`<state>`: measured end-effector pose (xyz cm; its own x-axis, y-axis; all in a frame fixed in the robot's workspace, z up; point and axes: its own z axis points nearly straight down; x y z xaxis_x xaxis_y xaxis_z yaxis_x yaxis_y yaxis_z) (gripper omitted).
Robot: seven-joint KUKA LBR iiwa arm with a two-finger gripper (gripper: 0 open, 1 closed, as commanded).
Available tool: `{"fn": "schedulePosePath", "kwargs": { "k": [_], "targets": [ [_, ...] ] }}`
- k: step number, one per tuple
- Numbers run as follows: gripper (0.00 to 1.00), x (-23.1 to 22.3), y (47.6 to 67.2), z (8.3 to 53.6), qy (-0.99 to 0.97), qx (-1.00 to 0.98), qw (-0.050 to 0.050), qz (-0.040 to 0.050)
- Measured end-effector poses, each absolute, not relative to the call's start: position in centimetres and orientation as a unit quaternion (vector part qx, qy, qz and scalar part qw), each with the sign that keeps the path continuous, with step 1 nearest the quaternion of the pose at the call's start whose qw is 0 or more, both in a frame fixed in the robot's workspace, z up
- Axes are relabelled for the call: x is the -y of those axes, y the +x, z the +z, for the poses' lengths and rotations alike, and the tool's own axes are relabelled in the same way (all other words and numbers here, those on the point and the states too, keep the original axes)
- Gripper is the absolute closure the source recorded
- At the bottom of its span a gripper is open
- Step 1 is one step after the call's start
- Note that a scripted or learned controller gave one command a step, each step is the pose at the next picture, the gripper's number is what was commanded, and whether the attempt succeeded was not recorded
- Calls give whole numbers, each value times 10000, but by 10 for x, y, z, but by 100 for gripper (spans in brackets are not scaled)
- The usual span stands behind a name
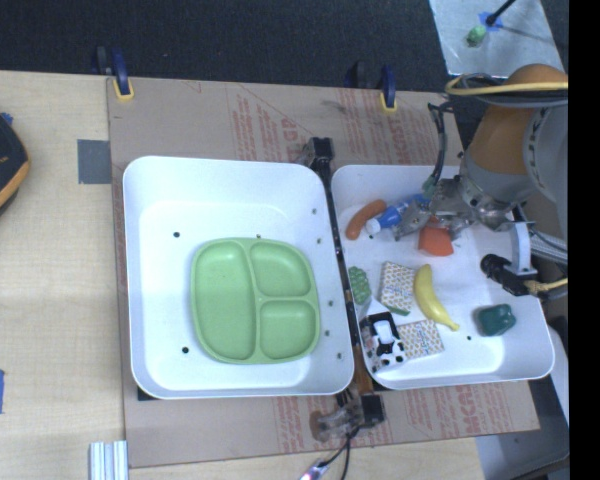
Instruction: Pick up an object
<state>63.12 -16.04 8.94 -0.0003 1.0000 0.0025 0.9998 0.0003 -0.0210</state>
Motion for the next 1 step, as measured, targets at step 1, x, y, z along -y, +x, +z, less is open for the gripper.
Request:
{"fn": "schedulePosePath", "kwargs": {
  "k": [1],
  "targets": [
    [0,147,581,93,-7057,7085,11,17]
  ]
}}
